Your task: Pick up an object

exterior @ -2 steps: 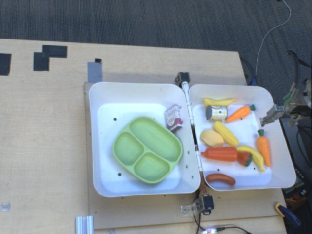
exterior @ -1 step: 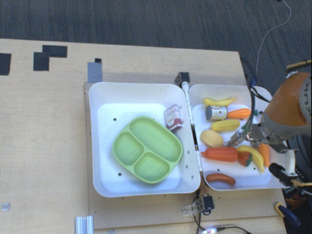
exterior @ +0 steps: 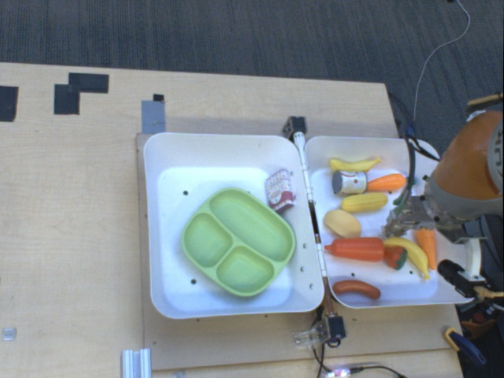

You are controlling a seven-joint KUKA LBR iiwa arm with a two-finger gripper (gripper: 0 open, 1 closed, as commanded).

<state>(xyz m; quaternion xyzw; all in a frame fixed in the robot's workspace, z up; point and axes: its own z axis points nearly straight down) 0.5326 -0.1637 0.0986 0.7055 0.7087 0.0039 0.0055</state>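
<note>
Gripper [exterior: 399, 220] low in right bin [exterior: 319, 181], just above banana [exterior: 415, 252] and pepper [exterior: 360, 249]; grip state cannot be told. Judged: descent step, nothing seized. Next: settle on one smooth, rounded plastic piece, close, lift. Left bin [exterior: 169, 211] holds glossy green tray [exterior: 239, 242].

A robotics lab: a plywood bench [exterior: 71, 211] on grey carpet [exterior: 236, 22], two white bins [exterior: 157, 211] of toy food, black tape markers [exterior: 79, 91], loose cables [exterior: 441, 46].
</note>
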